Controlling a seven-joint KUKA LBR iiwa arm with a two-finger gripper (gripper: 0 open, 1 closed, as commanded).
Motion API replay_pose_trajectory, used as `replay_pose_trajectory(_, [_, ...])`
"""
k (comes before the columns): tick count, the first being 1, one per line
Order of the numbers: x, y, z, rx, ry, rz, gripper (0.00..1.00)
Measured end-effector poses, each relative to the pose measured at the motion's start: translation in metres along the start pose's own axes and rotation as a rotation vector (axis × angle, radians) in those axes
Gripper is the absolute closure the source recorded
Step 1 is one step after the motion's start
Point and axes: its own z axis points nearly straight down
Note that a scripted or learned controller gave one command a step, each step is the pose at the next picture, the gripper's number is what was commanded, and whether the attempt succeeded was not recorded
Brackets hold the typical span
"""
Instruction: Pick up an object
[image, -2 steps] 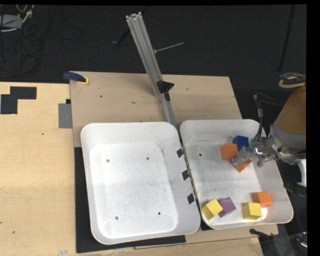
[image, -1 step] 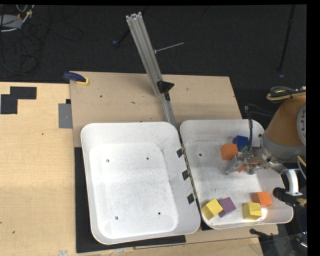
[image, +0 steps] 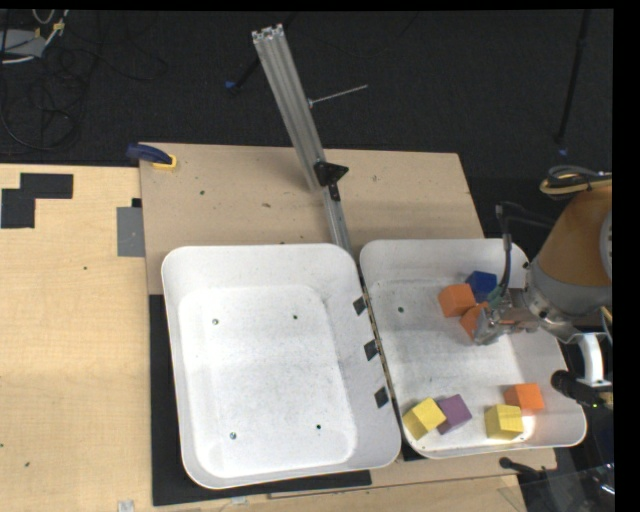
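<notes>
The arm enters from the right edge of the frame, and its gripper (image: 487, 327) is down inside the right bin (image: 425, 268), at the bin's upper right part. It sits right against a cluster of blocks — an orange block (image: 457, 298), a blue block (image: 482, 283) behind it, and a second orange piece (image: 470, 322) touching the tool. Whether anything is pinched cannot be told from this angle.

Along the bin's lower edge lie a yellow block (image: 424, 416) touching a purple block (image: 455, 410), and further right another yellow block (image: 503, 421) just beside an orange one (image: 526, 398). The left bin (image: 190, 265) fills the frame's lower centre.
</notes>
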Motion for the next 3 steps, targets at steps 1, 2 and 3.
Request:
replay_pose_trajectory(1, [0.002, 0.004, -0.043, -0.006, -0.002, -0.008, 1.0])
replay_pose_trajectory(2, [-0.001, 0.003, -0.107, -0.008, -0.003, -0.007, 1.0])
replay_pose_trajectory(3, [-0.002, 0.003, -0.118, -0.004, -0.001, -0.008, 1.0])
